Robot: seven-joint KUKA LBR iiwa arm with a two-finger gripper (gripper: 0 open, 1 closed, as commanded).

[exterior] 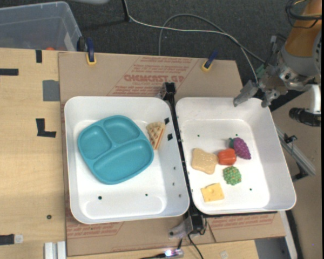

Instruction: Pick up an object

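Note:
My gripper (pixel 254 99) hangs over the back rim of the right bin (pixel 278 161), near its far right corner, fingers spread open with nothing between them. Well in front of it, on the bin floor, lie a purple grape bunch (pixel 241 148), a red tomato-like piece (pixel 227 156), a tan bread slice (pixel 203 161), a green knobbly piece (pixel 231 175) and a yellow cheese wedge (pixel 212 192). None of them touches the gripper.
The left bin (pixel 75 193) holds a teal divided plate (pixel 115 148) and a small sandwich piece (pixel 156 134) by its right wall. A clear plastic tub (pixel 32 26) stands at the back left. Cables (pixel 205 23) run behind the bins.

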